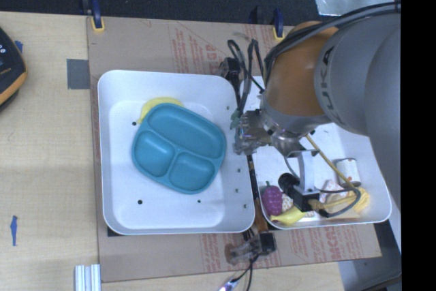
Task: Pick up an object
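The arm (pixel 340 78) reaches in from 3 o'clock and hangs over the right bin (pixel 383 209), its wrist low above the bin's 9 o'clock wall, so the gripper (pixel 249 135) sits tucked under the orange band and it cannot be told whether it is open or closed; nothing is seen in its grasp. Likely candidates for the pick lie huddled at the bin's 6 o'clock edge: a purple object (pixel 271 198), a yellow piece (pixel 291 217) touching it at 5 o'clock, and a white item (pixel 346 167) further toward 3 o'clock. They probably gathered there because the shallow wall stops them. In the left bin (pixel 103 146) a blue divided plate (pixel 178 150) lies flat near the middle, covering most of a yellow thing (pixel 161 105) that peeks out at 11 o'clock; its broad, flat form looks awkward to pinch
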Available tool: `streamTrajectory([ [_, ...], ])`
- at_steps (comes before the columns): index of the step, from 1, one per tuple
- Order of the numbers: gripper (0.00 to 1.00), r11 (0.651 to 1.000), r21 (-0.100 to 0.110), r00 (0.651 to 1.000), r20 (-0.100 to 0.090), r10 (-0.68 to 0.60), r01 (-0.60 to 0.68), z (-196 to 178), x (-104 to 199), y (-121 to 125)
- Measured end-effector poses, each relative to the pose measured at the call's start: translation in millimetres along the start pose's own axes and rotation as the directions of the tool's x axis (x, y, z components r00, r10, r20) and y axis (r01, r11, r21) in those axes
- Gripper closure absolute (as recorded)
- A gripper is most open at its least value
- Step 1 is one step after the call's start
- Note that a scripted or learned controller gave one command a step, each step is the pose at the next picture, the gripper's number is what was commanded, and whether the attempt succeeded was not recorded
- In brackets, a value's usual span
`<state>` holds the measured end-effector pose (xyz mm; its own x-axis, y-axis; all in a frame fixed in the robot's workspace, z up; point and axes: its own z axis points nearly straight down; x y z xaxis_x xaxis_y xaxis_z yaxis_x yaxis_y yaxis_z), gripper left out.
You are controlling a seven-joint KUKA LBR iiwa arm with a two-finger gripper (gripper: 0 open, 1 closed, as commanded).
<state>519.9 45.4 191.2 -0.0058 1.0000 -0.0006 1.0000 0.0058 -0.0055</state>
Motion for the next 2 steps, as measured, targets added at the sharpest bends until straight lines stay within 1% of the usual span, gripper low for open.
streamTrajectory([
  [1, 1.0, 1.0, -0.001, 1.0, 0.0, -0.001, 0.001, -23.1, 85.9, -38.3],
  [2, 0.0, 1.0, -0.001, 1.0, 0.0, -0.001, 0.001, -23.1, 85.7, -38.3],
])
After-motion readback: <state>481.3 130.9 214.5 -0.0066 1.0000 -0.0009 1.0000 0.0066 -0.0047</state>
